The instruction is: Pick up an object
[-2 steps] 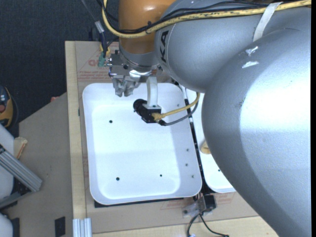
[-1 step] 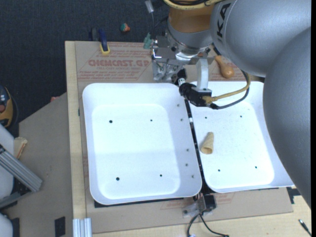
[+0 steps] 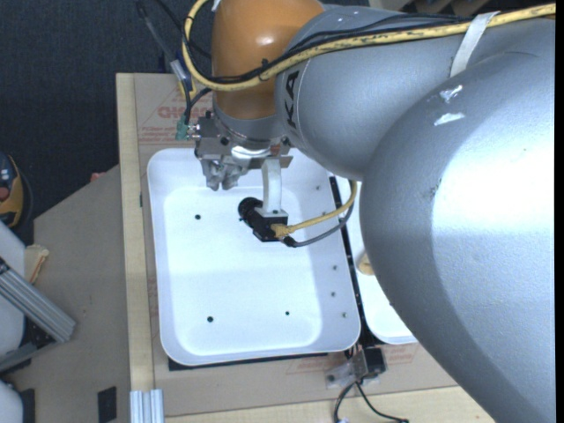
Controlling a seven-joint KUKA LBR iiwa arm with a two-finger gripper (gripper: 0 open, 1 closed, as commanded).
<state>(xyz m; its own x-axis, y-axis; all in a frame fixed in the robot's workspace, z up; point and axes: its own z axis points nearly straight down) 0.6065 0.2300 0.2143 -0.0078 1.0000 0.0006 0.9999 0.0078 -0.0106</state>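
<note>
Hand: the grey two-finger hand (image 3: 222, 176) hangs low over the far end of the shallow white left bin (image 3: 176, 263), apparently placed to reach down to its floor.
Hand state: cannot tell whether spread or pressed together.
Object to pick: cannot tell where it lies; the grey arm (image 3: 397, 104) covers most of the right white bin (image 3: 388, 324).
Writing: red print (image 3: 167, 111) on the pale surface (image 3: 132, 192), too blurred to read.

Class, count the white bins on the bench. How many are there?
2. The left bin lies below the gripper. The right bin sits beside it, mostly covered by the arm, which may hide more.
</note>
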